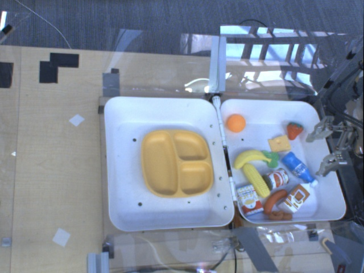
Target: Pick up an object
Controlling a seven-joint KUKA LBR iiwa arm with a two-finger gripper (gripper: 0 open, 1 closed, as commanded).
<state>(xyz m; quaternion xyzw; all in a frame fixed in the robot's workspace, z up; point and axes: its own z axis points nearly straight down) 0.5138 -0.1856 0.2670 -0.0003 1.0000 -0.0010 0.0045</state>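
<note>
The right bin (pixel 321 209) holds several toy foods. Among them are an orange (pixel 235 123), a strawberry (pixel 294 130), a yellow cheese wedge (pixel 278 144), a banana (pixel 253 158), a blue bottle (pixel 298 168), a corn cob (pixel 257 181), a small can (pixel 277 179), a sausage (pixel 276 199) and two little cartons (pixel 296 198). My gripper (pixel 325 148) hangs over the bin's right rim, open, with nothing between its fingers. It is just right of the blue bottle and the strawberry.
A yellow divided plate (pixel 176 162) lies in the left bin (pixel 122 209). A metal divider (pixel 222 147) runs between the bins. Arm parts and cables crowd the right edge, and bare wooden bench lies to the left.
</note>
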